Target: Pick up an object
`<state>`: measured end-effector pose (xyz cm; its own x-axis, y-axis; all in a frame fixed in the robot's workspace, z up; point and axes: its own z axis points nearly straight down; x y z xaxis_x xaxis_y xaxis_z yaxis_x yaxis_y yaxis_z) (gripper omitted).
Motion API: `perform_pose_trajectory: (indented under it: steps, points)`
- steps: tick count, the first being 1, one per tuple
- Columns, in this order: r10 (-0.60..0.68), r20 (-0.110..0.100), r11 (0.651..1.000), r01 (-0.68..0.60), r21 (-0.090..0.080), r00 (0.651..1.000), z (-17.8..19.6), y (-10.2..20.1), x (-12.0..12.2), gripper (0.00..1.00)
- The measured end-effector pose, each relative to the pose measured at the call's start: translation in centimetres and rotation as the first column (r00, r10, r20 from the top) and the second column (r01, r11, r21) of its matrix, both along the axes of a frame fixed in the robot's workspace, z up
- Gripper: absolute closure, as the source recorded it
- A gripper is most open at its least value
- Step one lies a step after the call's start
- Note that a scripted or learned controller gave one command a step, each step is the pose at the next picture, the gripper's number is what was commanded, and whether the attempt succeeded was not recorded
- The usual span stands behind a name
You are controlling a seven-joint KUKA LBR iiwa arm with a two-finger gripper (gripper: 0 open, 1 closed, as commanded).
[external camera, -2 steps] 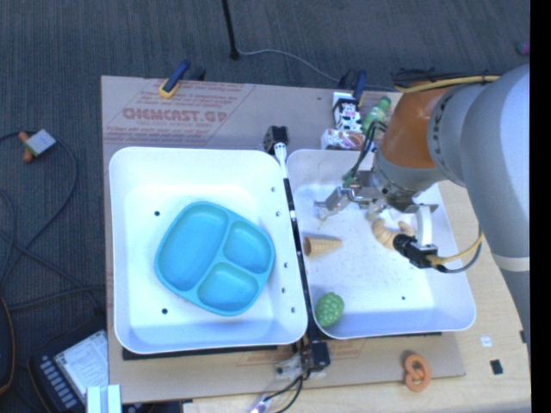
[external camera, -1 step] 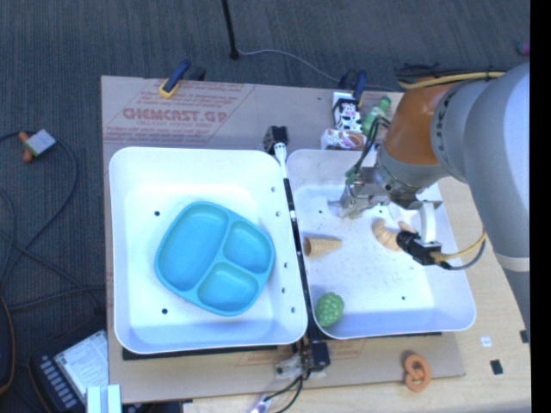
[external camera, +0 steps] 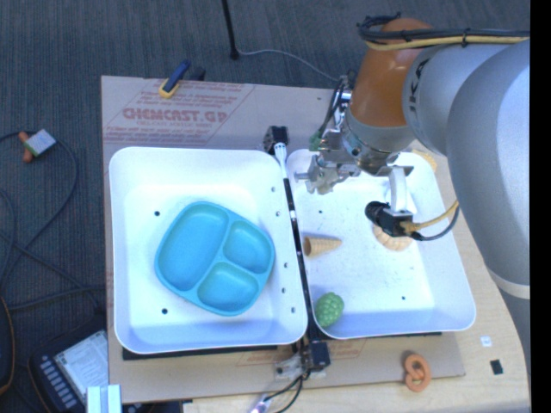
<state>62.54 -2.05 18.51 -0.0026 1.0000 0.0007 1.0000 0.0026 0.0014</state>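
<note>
Over the right bin's (external camera: 448, 312) far-left corner the hand (external camera: 323, 179) is hung, grip state can't be told, so a drop straight onto the ice cream cone (external camera: 321, 246) lying just below is probably needed.

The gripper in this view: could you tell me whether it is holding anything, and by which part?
Cannot be told: the gripper sits over the right bin's back corner.

Right bin (external camera: 448, 308) floor mostly open mid-centre, cone (external camera: 321, 246) near divider, green ball (external camera: 328, 309) at front-left corner, arm (external camera: 465, 101) overhanging back, blue tray (external camera: 215, 258) filling left bin (external camera: 138, 231) centre.
</note>
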Motion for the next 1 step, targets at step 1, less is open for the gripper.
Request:
perform_pose_trajectory:
  steps: [1]
  points:
    - [-0.001, -0.005, 1.0, 0.001, -0.001, 1.0, -0.14, 6.01, -9.44, 1.0]
